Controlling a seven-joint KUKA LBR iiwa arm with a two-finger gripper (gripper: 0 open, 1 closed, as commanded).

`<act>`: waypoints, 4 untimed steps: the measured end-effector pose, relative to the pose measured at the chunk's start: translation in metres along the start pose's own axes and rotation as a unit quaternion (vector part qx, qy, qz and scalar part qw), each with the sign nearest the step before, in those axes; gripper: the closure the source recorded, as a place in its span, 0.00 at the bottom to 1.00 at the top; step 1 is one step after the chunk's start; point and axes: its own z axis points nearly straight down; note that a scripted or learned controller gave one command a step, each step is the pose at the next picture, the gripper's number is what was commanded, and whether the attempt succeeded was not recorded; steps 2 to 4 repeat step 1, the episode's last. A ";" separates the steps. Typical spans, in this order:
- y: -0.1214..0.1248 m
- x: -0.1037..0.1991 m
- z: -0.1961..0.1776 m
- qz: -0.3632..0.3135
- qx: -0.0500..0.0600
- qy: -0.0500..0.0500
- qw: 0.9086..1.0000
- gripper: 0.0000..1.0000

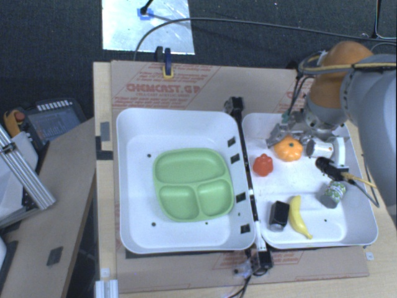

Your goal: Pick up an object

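Observation:
My gripper [290,135] hangs low over the back of the right bin [356,228], just above an orange fruit [289,149], which it touches or nearly touches. The gripper's body hides the fruit's top. A red pepper-like toy [263,164] lies a little left of the fruit. Nearer the front lie a yellow banana [300,216] and, beside it, a small black block [279,215]. A grey-green can [332,194] rests on its side at the right.
The left bin [133,166] holds a green divided plate [191,184]. A black divider with clips [242,166] runs between the bins. The arm's grey body [372,104] covers the right bin's far right corner.

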 end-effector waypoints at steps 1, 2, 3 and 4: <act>0.001 0.000 -0.012 -0.001 -0.002 0.000 1.000 1.00; 0.001 0.000 -0.012 -0.001 -0.002 0.000 1.000 1.00; 0.001 0.000 -0.012 -0.001 -0.002 0.000 1.000 1.00; 0.001 0.000 -0.012 -0.001 -0.002 0.000 1.000 1.00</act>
